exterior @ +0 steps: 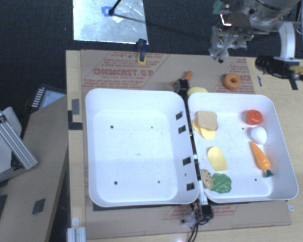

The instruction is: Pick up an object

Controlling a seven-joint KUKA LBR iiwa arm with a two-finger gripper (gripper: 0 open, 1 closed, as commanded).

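While the end effector [223, 48] hangs at upper right, above the counter [121, 69] w/ finger state unclear, carrot [261, 158], tomato [253, 117] & egg [258, 135] lie in right bin [283, 150].

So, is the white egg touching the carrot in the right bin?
Apart. The camera view shows a thin strip of bare bin floor between the white egg and the top of the carrot.

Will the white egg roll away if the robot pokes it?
Probably. The egg looks round and smooth, so a poke would likely send it rolling. The tomato and carrot lie close on either side, so it may bump them. Its smooth surface may also slip from the fingers.
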